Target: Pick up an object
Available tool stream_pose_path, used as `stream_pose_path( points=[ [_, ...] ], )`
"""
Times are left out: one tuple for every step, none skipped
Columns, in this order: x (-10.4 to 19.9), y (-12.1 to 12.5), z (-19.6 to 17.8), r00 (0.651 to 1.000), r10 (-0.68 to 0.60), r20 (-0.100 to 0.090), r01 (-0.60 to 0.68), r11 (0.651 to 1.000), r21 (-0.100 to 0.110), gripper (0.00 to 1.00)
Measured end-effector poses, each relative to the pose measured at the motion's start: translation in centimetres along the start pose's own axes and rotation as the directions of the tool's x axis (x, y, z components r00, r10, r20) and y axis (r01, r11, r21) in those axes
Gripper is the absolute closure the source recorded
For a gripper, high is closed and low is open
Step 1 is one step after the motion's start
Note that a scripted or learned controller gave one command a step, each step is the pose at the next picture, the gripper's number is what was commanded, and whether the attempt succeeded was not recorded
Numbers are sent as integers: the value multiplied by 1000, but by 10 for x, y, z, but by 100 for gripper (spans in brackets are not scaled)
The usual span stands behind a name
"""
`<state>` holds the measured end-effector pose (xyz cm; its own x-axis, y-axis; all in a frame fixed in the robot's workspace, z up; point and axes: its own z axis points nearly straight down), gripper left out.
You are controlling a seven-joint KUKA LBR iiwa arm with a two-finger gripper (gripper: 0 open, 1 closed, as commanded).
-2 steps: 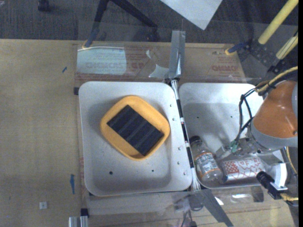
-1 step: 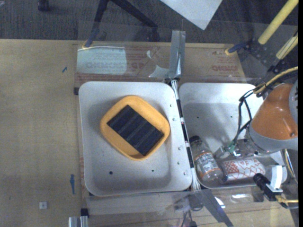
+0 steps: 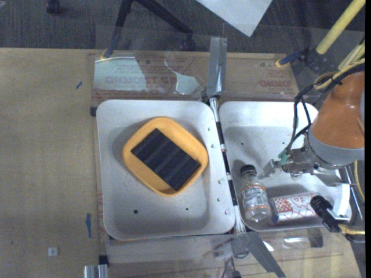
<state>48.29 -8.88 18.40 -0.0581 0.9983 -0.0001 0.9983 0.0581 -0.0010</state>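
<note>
Nearest, along the 6 o'clock wall of the right bin (image 3: pixel 261 126), a clear bottle (image 3: pixel 255 198) with a black cap lies on its side, cap toward 12 o'clock. A red-and-white patterned packet (image 3: pixel 294 206) lies just beside it at its 3 o'clock. Over this same bin the jaws hang at 12 o'clock of the packet and 2 o'clock of the bottle's cap, carried by the grey-and-orange arm (image 3: pixel 342 126) that reaches in from 3 o'clock (whether they are released or clenched I cannot tell). At 9 o'clock, the left bin (image 3: pixel 116 204) holds a yellow tray (image 3: pixel 165 158) with a dark slatted top, turned askew near the bin's middle. Both bins sit on the brown desk (image 3: pixel 46 155).
</note>
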Motion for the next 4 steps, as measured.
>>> stream_pose_path(
  points=[
    [-6, 5, 66, 999, -50, 0, 50, 999, -1, 0],
    [-15, 19, 91, 996, -90, 2, 90, 996, -19, 0],
    [-15, 6, 90, 993, -116, 13, 116, 993, -34, 0],
    [-16, 6, 81, 993, -115, 13, 115, 993, -35, 100]
  ],
)
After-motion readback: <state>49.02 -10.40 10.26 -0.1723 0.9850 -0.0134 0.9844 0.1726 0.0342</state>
